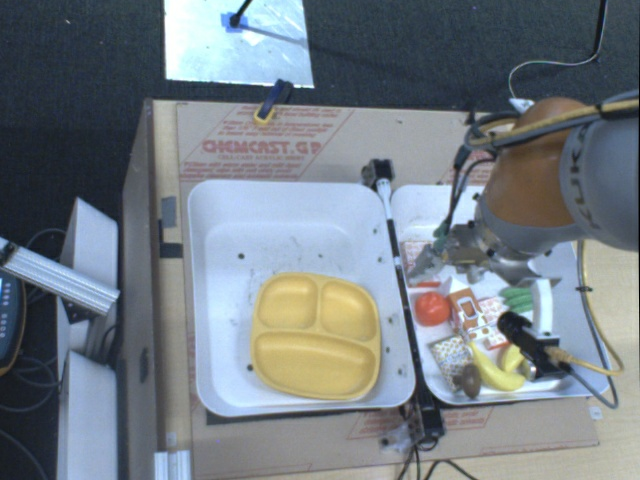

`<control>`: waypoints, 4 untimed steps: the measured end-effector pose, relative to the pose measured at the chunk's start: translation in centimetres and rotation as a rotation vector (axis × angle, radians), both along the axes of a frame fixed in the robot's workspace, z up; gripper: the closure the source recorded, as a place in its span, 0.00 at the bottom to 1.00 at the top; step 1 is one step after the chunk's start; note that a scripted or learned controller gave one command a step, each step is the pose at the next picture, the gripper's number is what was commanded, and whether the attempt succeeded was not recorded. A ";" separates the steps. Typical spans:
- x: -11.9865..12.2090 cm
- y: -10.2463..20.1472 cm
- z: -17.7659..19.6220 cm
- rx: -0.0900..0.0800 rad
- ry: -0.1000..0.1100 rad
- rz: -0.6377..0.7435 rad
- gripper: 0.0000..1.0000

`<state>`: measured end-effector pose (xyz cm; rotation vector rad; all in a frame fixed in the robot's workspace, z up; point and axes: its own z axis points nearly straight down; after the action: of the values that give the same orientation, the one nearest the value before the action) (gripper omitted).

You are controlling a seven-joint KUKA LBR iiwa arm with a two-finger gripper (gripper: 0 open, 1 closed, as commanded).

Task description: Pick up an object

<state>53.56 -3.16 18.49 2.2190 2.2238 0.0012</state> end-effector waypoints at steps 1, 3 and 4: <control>2.1 -5.7 -7.6 -0.001 0.002 -0.002 0.00; -2.7 -13.1 -8.4 -0.004 -0.020 0.001 1.00; -3.6 -13.9 -3.2 -0.001 -0.002 -0.002 1.00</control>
<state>49.92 -17.04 15.27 2.2199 2.2200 0.0013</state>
